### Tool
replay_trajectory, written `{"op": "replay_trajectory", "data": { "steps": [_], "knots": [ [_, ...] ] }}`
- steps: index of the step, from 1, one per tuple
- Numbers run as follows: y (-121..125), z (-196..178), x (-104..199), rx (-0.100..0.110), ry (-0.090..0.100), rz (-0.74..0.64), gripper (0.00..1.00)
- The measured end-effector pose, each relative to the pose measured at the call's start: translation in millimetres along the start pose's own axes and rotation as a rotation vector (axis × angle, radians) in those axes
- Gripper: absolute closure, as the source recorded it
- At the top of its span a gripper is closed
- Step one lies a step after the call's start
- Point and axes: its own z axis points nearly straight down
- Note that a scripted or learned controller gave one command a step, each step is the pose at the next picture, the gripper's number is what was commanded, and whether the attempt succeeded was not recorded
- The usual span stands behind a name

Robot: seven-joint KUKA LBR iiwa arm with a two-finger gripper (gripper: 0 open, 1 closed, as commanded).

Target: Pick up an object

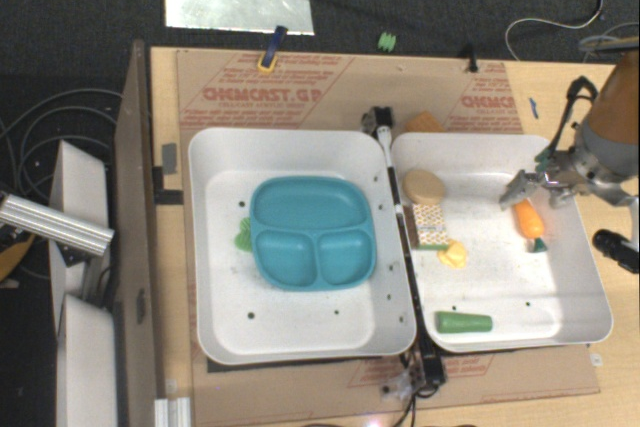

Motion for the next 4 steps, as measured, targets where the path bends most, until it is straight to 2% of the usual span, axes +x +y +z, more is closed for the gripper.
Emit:
{"op": "replay_trajectory", "data": {
  "steps": [1,2,3,4],
  "knots": [
    [12,68,1,0.002,0.0,-0.005,0.0],
    [14,54,0,-0.003,-0.001,-0.005,1.0],
    [-38,66,37,0.005,0.003,0.0,1.0],
    [-60,-41,132,-0.008,0.004,-0.012,1.0]
  ]
}}
